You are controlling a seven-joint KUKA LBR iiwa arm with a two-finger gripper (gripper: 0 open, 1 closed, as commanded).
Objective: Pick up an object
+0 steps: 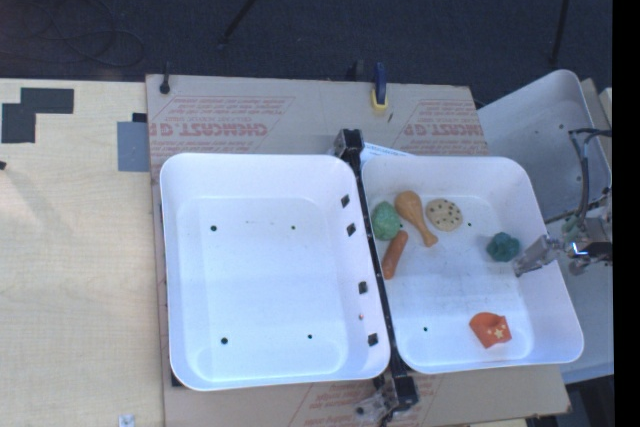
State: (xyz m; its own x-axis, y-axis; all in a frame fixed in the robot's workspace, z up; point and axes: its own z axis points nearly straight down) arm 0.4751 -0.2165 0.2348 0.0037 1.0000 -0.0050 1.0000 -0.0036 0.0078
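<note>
Barely starting: hovering the gripper (533,258) at the right bin (540,335) rim beside the teal lump (503,245), gripping nothing visible (finger spread impossible to tell), pick remaining.

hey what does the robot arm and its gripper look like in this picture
Only the tip of the arm shows, at the right edge of the right bin. The gripper is a small, metallic grey piece with pale, shiny parts behind it. Thin dark cables loop above it in front of a grey-white panel. It is too small to make out any markings.
</note>
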